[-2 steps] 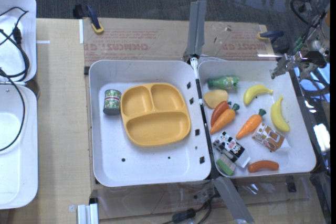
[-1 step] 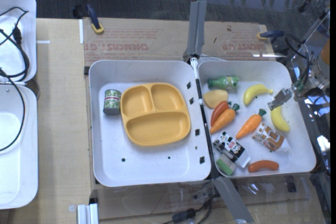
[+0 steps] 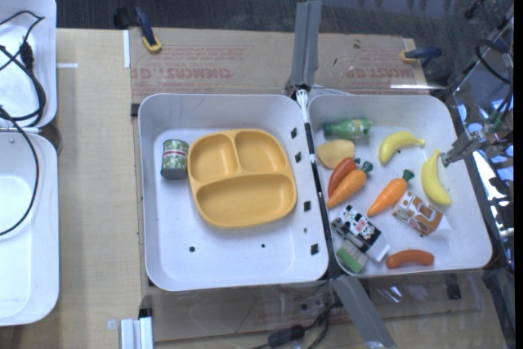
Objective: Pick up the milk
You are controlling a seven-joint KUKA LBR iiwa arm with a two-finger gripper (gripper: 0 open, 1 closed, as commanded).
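Observation:
The milk [image 3: 358,230] is a small carton with black and white cow patches. It lies on its side near the front left corner of the right bin [image 3: 470,245]. My gripper [image 3: 455,152] reaches in at the right bin's right edge, just above the upper end of a banana [image 3: 434,179]. It is well to the right of the milk and further back, with nothing visibly in it.
The right bin also holds a green bottle [image 3: 347,127], a second banana [image 3: 399,145], two carrots [image 3: 387,195], a red pepper [image 3: 340,174], an orange-and-white pouch [image 3: 418,215], a sausage [image 3: 409,259] and a green piece [image 3: 352,261] touching the milk. The left bin [image 3: 159,245] holds a yellow divided plate [image 3: 242,176] and a can [image 3: 174,158].

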